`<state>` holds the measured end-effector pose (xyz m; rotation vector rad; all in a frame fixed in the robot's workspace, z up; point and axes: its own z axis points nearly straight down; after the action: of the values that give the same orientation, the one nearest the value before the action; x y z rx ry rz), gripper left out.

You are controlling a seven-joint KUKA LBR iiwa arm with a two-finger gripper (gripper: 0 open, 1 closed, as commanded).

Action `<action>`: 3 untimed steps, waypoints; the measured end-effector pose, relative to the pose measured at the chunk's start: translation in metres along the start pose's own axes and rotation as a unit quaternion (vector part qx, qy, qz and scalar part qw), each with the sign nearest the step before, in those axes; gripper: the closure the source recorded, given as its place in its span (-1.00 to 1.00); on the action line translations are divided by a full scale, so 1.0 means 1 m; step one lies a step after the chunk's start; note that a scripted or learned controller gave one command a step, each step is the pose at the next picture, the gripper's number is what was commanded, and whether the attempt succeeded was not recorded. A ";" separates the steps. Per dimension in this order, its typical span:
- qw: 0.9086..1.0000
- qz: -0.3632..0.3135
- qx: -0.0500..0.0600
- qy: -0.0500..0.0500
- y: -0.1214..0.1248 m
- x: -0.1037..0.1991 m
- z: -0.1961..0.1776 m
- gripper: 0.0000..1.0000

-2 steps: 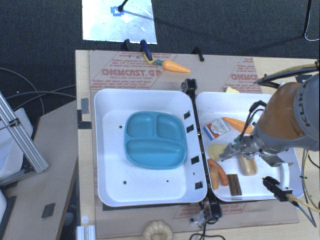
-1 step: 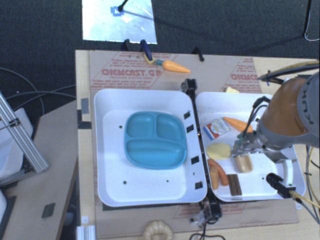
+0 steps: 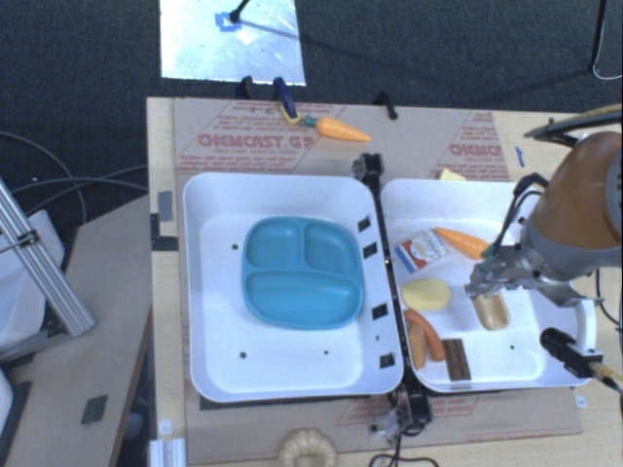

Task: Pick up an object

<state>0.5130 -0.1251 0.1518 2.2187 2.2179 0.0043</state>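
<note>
Right bin [image 3: 458, 382], near edge: one brown bar [image 3: 456, 358], two sausages [image 3: 423, 336]. Mid-bin: one tan bread roll [image 3: 492, 311], likely target, directly under the gripper [image 3: 490, 282], lowered over it for a grasp; whether it grips is unclear. One yellow slice [image 3: 426, 294], one packet [image 3: 421, 250], one carrot [image 3: 461, 242]. Left bin [image 3: 209, 261]: one blue divided plate [image 3: 300, 270]. Beyond, on board: one carrot [image 3: 337, 128]

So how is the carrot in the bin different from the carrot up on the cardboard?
The carrot in the bin lies inside the right bin, beside a small packet; the carrot on the cardboard lies outside both bins. The cardboard one shows a green tip at its left end; the bin one shows none. The bin one sits close to the gripper. Both are orange and tapered.
</note>
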 end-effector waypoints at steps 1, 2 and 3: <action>1.000 -0.003 -0.002 0.000 0.001 0.001 -0.064 1.00; 1.000 -0.002 0.001 0.000 0.002 0.001 -0.073 1.00; 1.000 -0.005 0.001 0.001 0.029 0.036 -0.070 1.00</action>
<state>0.5421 -0.0887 0.2214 2.2109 2.2302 0.0046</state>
